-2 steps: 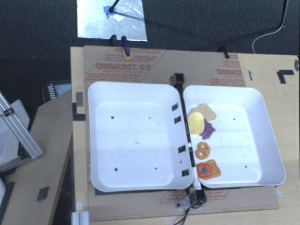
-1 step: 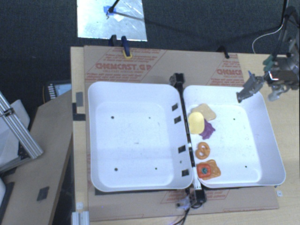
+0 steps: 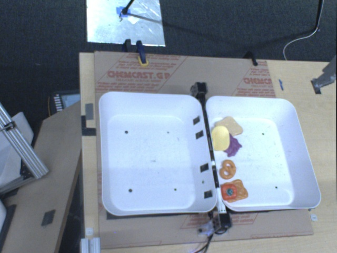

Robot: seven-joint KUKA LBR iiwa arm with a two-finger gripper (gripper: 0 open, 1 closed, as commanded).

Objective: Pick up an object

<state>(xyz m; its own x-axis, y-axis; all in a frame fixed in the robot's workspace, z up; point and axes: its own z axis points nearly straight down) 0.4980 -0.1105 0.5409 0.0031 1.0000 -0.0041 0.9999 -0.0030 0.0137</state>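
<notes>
On the wooden worktop, the shallow white plastic bin on the left sits beside its twin, the shallow white bin on the right. Along that right bin's left wall runs a line of small things: a tan flat piece at the far end, touching a yellow oval object, a purple scrap just right of it, then a small orange pretzel-shaped ring, and nearest, an orange lump with a red-and-green spot. At the far right edge, a grey part of the arm pokes in; whether the jaws are open, I cannot tell.
</notes>
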